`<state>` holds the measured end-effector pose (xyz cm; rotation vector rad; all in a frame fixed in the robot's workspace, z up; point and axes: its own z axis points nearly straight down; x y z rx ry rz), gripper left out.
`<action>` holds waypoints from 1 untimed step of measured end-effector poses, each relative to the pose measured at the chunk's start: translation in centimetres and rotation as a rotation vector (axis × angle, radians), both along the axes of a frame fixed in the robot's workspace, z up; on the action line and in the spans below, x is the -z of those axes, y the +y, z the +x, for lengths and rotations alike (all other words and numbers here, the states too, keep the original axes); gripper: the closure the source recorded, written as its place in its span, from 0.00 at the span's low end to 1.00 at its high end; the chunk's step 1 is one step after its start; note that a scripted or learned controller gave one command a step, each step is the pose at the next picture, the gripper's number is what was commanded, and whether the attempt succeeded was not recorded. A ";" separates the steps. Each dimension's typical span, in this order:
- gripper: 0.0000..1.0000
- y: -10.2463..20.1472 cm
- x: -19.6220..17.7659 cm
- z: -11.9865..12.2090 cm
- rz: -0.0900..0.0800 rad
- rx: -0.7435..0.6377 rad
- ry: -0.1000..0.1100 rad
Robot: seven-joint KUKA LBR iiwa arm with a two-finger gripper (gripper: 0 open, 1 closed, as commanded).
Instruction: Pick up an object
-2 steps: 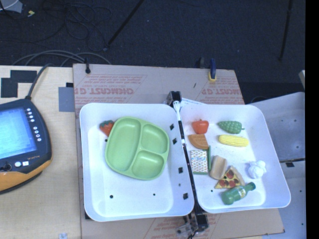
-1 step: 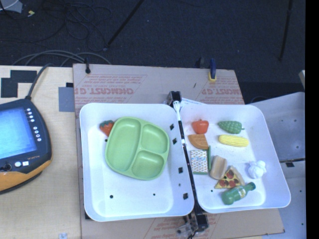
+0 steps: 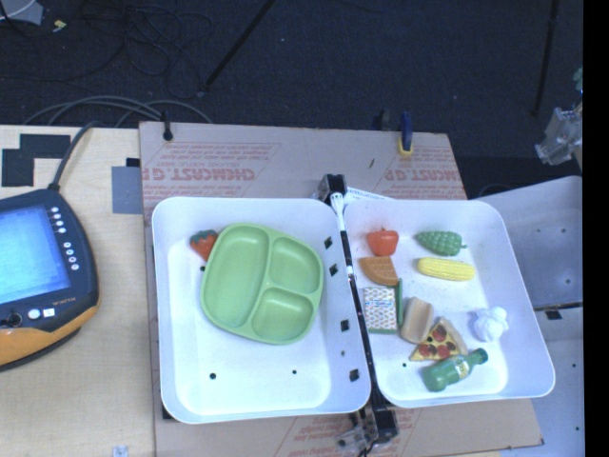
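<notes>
The right bin [image 3: 519, 255] holds several toy foods: a red tomato [image 3: 383, 242], a green bumpy vegetable [image 3: 438, 243], a yellow corn cob [image 3: 445, 269], an orange wedge [image 3: 380, 271], a small printed box [image 3: 380, 307], a tan bread piece [image 3: 415, 319], a pizza slice [image 3: 438, 341], a green bottle [image 3: 453, 369] and a white lump [image 3: 489, 324]. In the left bin [image 3: 181, 369] lies a green divided plate [image 3: 262, 282], with a red-orange toy [image 3: 203, 244] partly tucked under its far left rim. A pale grey piece that looks like my gripper [image 3: 559, 139] pokes in at the right edge, well above and apart from the bins.
A handheld control pendant with a blue screen [image 3: 38, 265] lies on the bench to the left. Cardboard [image 3: 285, 165] sits under both bins. A blue and yellow clamp [image 3: 405, 136] stands at the cardboard's far edge. A grey metal plate [image 3: 557, 227] flanks the right bin.
</notes>
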<state>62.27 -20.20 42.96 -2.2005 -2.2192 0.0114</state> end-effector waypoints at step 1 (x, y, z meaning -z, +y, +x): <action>1.00 -1.1 -11.0 -1.7 -0.010 0.004 -0.020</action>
